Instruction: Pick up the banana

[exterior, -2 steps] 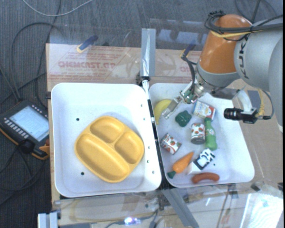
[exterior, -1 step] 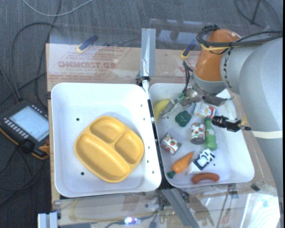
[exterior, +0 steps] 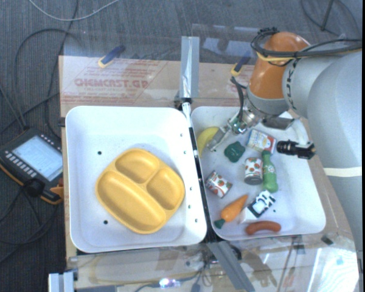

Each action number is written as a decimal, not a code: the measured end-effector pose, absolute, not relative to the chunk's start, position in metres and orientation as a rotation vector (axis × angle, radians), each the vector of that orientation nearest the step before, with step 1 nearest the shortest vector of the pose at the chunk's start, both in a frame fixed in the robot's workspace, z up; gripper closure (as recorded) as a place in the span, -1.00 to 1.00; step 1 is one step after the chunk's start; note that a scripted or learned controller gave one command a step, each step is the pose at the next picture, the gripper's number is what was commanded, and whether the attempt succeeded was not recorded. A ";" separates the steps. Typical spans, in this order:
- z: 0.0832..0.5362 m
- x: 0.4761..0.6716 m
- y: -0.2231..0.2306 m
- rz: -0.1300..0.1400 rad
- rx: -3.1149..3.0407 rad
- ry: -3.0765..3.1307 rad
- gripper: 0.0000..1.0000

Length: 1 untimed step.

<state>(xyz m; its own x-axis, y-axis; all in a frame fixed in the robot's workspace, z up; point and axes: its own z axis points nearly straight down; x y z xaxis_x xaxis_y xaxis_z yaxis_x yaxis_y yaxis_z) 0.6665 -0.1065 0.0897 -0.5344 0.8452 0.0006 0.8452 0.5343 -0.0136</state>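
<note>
The table (exterior: 109, 81) carries two shallow white bins side by side. The left bin (exterior: 85, 126) holds a yellow tray (exterior: 141, 189) with three compartments, which lies tilted near the middle of the bin.

The right bin (exterior: 307, 215) holds many small things. The banana (exterior: 205, 139) lies in the upper left corner of this bin, close to the wall that separates the two bins. Only a part of it is visible, because the gripper (exterior: 222, 137) is just beside it and partly in front of it. The arm (exterior: 328, 102) reaches in from the right, and its orange band (exterior: 274, 66) is above the bin's far edge. From this view one cannot tell whether the jaws are open or closed, or whether they touch the banana.

Near the gripper, a dark green object (exterior: 233, 151) lies a little to the right and below it. Further right there are a small carton (exterior: 261, 141), a can (exterior: 253, 170) and a green bottle (exterior: 269, 172). A second can (exterior: 218, 184) lies on its side near the left wall. Lower in the bin there are a carrot (exterior: 233, 210), a black and white item (exterior: 262, 204) and a sausage (exterior: 263, 227).

A handheld controller (exterior: 30, 158) with a screen lies to the left of the table.
</note>
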 end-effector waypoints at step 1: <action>0.089 0.667 -0.105 0.013 -1.705 -2.634 -1.00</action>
<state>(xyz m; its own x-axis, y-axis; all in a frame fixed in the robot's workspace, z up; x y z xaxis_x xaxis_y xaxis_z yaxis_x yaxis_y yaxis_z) 0.6670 -0.1054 0.0890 -0.4094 0.9123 -0.0010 0.9123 0.4094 -0.0093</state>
